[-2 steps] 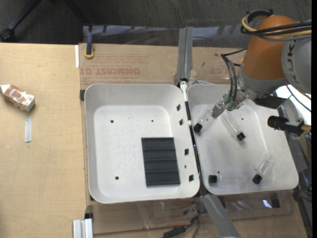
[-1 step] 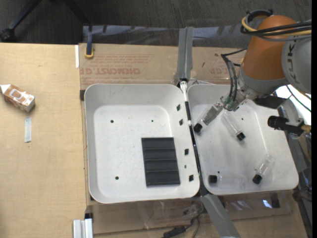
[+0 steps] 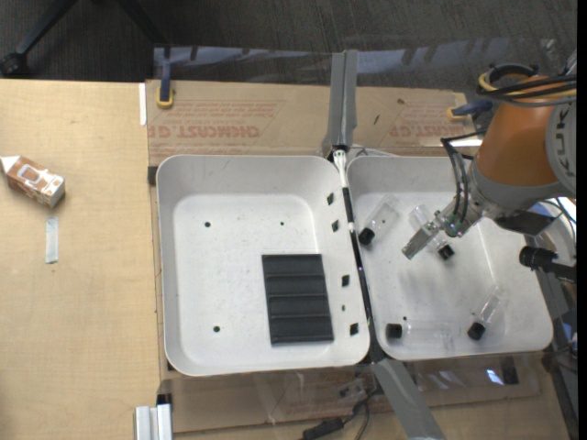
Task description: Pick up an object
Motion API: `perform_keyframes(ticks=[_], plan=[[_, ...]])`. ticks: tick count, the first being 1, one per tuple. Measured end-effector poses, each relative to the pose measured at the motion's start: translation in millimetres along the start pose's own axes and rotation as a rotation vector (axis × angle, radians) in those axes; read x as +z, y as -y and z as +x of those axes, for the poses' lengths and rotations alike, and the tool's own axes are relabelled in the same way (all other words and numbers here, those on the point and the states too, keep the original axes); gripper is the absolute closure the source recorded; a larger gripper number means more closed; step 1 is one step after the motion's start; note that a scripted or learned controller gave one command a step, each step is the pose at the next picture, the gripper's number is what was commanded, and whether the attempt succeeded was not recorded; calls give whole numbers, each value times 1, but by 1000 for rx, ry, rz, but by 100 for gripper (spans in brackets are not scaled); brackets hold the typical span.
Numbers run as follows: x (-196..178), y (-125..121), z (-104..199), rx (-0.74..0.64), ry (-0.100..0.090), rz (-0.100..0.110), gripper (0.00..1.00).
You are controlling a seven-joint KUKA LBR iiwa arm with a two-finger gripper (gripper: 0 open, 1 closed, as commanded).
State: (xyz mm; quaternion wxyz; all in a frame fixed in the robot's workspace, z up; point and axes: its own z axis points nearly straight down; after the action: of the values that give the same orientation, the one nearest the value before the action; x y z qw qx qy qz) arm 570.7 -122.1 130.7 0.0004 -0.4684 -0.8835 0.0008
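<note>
Camera view: tool (image 3: 424, 242) hangs over right bin (image 3: 514, 342); whether it grips anything, cannot tell.

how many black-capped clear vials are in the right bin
4. One vial lies near the bin's left wall, one under the hand, one toward the front right, one at the front left. The arm may hide more.

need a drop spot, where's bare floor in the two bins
Left bin: bare all around the black ridged block, widest toward its upper left. Right bin: crowded, with clear black-capped tubes scattered and the gripper over its middle.
</note>
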Motion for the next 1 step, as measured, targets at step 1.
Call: perform_keyframes(ticks=[1], plan=[[7, 21, -69, -90, 2, -2, 0]])
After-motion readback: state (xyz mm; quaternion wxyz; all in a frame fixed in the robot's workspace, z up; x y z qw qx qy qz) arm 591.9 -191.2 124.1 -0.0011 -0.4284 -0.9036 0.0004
